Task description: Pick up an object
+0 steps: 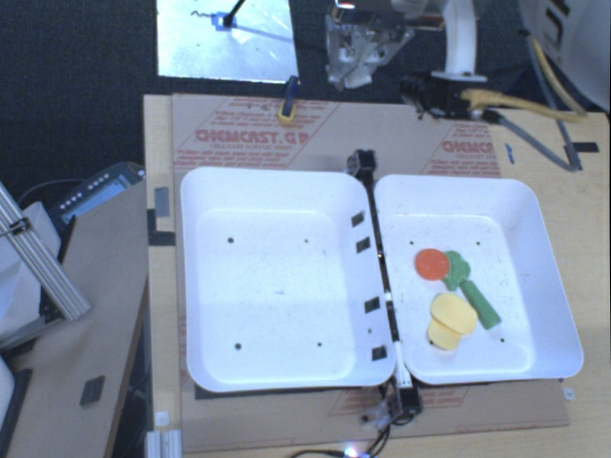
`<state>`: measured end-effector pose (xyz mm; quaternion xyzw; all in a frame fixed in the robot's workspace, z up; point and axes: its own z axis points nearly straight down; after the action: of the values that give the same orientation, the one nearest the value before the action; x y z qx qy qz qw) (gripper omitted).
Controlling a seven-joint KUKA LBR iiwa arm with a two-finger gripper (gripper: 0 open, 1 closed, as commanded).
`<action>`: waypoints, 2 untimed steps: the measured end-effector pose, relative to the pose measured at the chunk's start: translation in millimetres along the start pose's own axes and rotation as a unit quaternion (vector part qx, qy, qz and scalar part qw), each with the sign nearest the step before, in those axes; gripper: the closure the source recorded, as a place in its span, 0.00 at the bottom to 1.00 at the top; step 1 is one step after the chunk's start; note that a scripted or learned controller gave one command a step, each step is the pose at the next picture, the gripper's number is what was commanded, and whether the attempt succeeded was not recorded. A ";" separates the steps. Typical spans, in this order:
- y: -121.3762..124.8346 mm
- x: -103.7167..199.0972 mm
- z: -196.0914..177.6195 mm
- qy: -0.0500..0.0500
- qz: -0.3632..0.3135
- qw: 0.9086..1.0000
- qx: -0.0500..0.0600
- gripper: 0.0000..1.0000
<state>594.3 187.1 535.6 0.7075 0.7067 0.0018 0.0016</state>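
Overhead, the robot arm's gripper (351, 65) hangs at the top of the frame, beyond the far edge of the right bin (549, 256) and well apart from everything in it; whether it is spread or pressed together cannot be told from this slanted view, and nothing shows between its tips. Inside the right bin, toward its near half, three small items lie clustered together: an orange-red disc (431, 263) sits farthest from the camera, a green piece (471, 289) touches the disc's right side and runs diagonally toward the bin's near right corner, and a yellow object (449, 320) lies just in front of the disc, touching the green piece's left flank. The left bin (205, 256) stands directly against the right bin's left wall, the two joined along a dark central seam with black clips. Both bins rest on a brown board (239, 132) printed with red lettering, which extends past the right bin's far rim. A yellow cable (520, 103) crosses the board just beyond the right bin's far right corner.
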 end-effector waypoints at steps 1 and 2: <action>77.0 -34.4 0.3 0.000 0.000 1.000 -0.001 1.00; 72.4 15.3 122.7 -0.001 -0.004 1.000 0.007 1.00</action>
<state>667.3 202.4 413.2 0.7045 0.7097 -0.0039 -0.0031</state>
